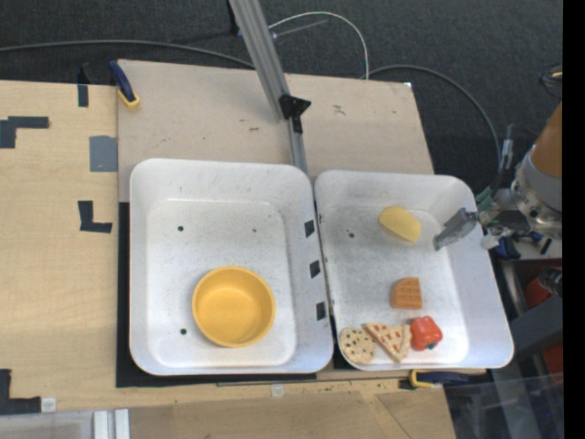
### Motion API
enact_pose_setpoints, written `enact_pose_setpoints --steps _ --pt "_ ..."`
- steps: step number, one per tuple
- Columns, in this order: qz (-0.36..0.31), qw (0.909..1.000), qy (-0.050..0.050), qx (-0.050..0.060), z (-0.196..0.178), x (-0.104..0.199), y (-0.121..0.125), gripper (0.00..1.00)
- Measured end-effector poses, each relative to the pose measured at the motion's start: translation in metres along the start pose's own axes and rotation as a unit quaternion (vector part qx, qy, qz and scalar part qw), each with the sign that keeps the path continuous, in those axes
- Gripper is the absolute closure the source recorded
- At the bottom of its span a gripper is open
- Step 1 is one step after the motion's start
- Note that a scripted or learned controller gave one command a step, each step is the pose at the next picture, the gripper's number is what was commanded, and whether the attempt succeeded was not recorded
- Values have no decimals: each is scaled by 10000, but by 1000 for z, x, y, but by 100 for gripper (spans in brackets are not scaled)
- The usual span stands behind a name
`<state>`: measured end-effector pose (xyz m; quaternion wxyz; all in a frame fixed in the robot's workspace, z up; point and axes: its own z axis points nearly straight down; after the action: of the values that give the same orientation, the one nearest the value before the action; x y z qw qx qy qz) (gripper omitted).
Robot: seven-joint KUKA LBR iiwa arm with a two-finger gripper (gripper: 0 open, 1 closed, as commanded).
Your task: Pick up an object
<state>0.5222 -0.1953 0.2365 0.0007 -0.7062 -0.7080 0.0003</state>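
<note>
My gripper (464, 226) hangs over the right rim of the right bin (366, 190), at the end of the arm reaching in from the right. Nothing is in it. A pale yellow rounded object (400, 223) lies in the right bin just left of the gripper, apart from it. Lower down lies a small orange block (407, 293). Along the bin's front edge sit a round cookie (356, 344), a waffle-like wedge (388, 339) and a red piece (425, 333).
The left bin (155, 190) holds a yellow bowl (233, 305) at its front. A grey metal pole (265, 48) slants down to the seam between the bins. Cables run over the dark floor behind the bench.
</note>
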Motion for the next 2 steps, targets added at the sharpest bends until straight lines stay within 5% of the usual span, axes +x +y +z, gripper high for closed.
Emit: enact_pose_setpoints --steps 1,2 --pt "3 10000 0 0 0 0 0 0" --pt "8 10000 7 33 64 3 0 0"
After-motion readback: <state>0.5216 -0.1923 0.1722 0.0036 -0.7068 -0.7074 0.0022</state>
